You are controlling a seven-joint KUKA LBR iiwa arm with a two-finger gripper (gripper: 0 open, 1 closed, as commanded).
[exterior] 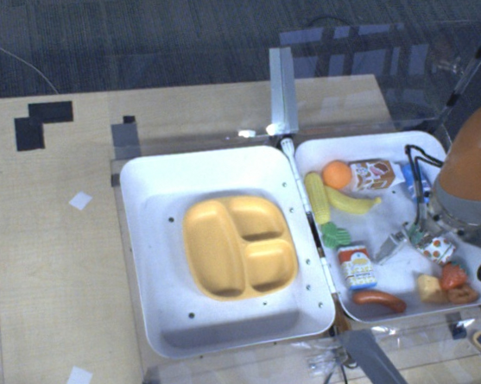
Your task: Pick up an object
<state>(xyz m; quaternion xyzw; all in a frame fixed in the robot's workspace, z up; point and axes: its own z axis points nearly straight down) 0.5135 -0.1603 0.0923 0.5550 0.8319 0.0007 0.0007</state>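
Bench (pixel 51 279), near edge: pale wood-grain top under clear sheeting, with small pale squares of tape at left. Metal brackets and cables sit below the bins.

Left bin (pixel 166 331): shallow, white, rounded corners. Holds one yellow divided tray (pixel 237 246) with three compartments, lying flat at the middle.

Right bin (pixel 350 304): shallow, white, touching the left bin along a shared edge. Contents, near to far:
- sausage (pixel 379 301), red-brown, by the near wall;
- tomato (pixel 453 275) and a pale yellow piece (pixel 429 286) just beside it, at the near right corner;
- small can (pixel 358 268), red and white label with a blue band, print too small to read;
- green toy (pixel 335 235), near the left wall;
- small white carton (pixel 437 249) with red spots, just beside the gripper;
- corn cob (pixel 316 197), along the left wall;
- banana (pixel 351 203), touching the orange (pixel 336 175);
- brown-and-white packet (pixel 372 175), label unreadable, by the far wall.

Gripper (pixel 401 241): silver, low over the right bin's middle, between the can and the carton; fingers slightly apart, nothing between them. Arm (pixel 475 171): orange band, entering from the right.

Far side: black tape marks on the bench, an upright metal post (pixel 283 90), then dark grey carpet (pixel 159 23).
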